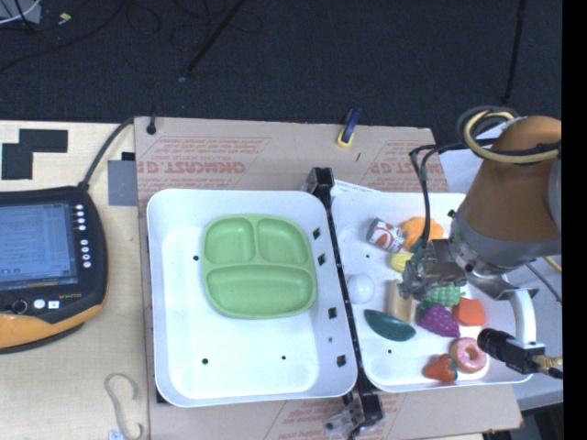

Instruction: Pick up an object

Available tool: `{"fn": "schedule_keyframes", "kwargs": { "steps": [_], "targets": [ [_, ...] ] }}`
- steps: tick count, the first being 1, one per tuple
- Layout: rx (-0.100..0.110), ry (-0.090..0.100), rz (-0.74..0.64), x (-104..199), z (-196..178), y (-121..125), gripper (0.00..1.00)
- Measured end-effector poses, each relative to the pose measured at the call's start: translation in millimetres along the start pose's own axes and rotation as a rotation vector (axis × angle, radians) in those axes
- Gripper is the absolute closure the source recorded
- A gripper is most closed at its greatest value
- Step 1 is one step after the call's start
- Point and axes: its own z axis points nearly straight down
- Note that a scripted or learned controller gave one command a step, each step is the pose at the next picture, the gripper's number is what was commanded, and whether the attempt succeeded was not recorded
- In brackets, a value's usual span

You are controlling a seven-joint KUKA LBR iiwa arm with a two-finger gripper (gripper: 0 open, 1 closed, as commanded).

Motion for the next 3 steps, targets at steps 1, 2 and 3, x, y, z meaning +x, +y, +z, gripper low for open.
{"fn": "schedule_keyframes", "kwargs": {
  "steps": [1,2,3],
  "targets": [
    [0.000,-0.001,0.001,13,3,-12,1.00],
    [0.000,-0.002,0.003,4,16,-17,1.00],
    [-0.003,-0.002,0.001,12,10,-17,1.00]
  ]
}}
